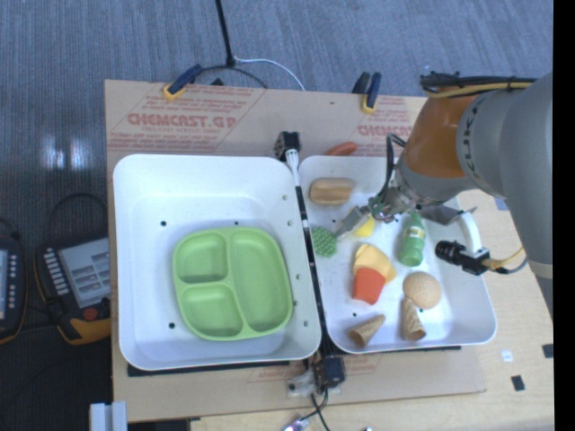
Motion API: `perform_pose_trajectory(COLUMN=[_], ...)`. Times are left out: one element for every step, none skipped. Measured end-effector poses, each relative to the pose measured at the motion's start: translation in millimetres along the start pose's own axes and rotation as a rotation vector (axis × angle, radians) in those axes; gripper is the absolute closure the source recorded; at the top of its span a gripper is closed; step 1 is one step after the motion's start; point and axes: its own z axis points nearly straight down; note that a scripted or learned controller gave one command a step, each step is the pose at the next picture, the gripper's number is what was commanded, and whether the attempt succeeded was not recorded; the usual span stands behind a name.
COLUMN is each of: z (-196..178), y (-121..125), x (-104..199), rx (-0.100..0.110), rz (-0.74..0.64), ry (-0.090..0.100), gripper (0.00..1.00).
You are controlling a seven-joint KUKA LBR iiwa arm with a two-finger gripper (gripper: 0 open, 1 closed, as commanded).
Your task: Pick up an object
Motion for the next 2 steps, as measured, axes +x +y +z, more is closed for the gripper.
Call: perform_pose_trajectory(z=[-11, -94], y=[1, 38], x=[-3, 64], rx=[-0.004, 0.012], rz=[0.002, 0.15], ry=[-0.008, 0.009], gripper=[1.0, 1.0])
